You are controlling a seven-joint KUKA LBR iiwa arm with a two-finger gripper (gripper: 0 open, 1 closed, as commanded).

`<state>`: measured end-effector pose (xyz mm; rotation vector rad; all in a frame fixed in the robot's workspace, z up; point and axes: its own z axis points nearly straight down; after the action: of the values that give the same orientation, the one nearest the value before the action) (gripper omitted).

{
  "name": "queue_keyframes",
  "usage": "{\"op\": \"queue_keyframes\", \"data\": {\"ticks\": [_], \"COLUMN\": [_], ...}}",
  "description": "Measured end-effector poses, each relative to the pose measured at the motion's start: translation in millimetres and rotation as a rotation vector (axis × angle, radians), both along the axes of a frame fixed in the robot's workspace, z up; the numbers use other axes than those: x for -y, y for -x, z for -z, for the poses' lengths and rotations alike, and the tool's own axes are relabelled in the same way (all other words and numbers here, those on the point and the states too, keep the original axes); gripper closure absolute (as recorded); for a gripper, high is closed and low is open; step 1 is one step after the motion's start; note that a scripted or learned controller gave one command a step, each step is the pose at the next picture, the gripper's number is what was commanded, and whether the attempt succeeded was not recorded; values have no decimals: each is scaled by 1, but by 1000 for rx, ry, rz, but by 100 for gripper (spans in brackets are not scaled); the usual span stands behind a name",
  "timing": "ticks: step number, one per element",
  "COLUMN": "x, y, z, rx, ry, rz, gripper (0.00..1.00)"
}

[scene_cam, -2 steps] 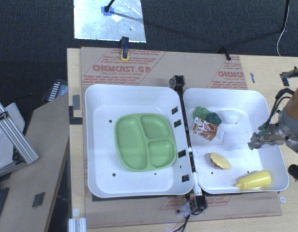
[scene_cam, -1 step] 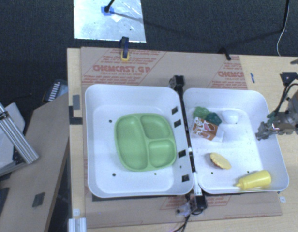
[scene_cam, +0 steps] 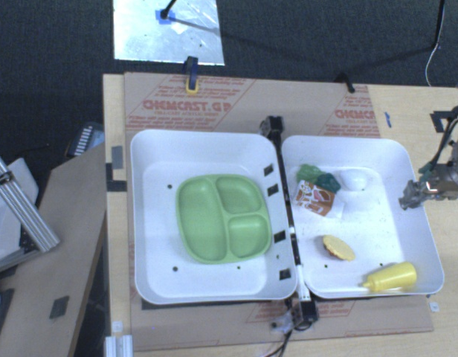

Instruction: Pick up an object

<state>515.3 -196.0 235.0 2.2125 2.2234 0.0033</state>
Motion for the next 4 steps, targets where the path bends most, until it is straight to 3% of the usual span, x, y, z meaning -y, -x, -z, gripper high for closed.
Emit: {"op": "queue_keyframes", "data": {"ticks": [1,4], "x": [-51,-214], "y": [-19,-72], "z": [-9,22], "rx": [-1,-3], "ry": [-3,-4], "rz": [-5,-5], "gripper": [100,100]}}
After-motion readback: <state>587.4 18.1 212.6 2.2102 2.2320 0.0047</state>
